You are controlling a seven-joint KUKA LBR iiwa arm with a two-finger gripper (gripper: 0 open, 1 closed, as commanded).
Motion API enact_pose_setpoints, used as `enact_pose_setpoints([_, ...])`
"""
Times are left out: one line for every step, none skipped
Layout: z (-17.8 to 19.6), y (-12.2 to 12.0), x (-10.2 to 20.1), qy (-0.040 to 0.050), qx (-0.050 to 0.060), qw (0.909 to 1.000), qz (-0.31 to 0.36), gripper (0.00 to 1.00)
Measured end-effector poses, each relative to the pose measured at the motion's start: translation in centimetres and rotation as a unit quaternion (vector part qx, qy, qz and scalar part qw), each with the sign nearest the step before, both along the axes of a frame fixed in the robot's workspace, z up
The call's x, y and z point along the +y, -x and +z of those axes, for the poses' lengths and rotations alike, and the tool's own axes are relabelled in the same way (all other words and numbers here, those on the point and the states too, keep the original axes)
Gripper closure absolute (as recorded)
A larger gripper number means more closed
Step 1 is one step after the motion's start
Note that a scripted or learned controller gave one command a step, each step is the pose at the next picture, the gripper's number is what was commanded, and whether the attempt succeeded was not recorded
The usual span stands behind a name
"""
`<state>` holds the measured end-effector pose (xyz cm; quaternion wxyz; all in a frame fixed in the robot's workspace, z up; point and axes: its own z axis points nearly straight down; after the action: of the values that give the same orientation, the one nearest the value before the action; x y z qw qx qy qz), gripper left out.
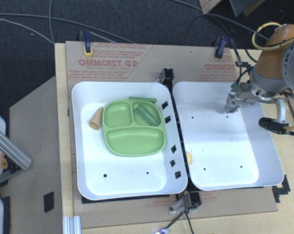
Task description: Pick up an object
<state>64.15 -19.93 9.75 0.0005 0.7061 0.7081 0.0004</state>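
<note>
Hand (233, 103) over right bin (264, 169), nothing held.

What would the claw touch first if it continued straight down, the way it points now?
Probably the bare white floor of the right bin. The claw points down over its upper part, with no object below it; its height is unclear.

Red print reading "CHEMCAST GP" is showing on the brown protective sheet (117, 57) covering the table, behind the left bin; a second, similar red print behind the right bin is staying partly unreadable.
</note>
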Motion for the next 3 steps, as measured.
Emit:
enact_pose_setpoints([4.9,-0.7,0.7,0.0008,-0.003,1.0000,0.000,1.00])
enact_pose_setpoints([10.9,-1.4,1.4,0.0009,-0.003,1.0000,0.000,1.00])
enact_pose_setpoints([16.5,-1.6,1.4,0.0010,-0.003,1.0000,-0.001,1.00])
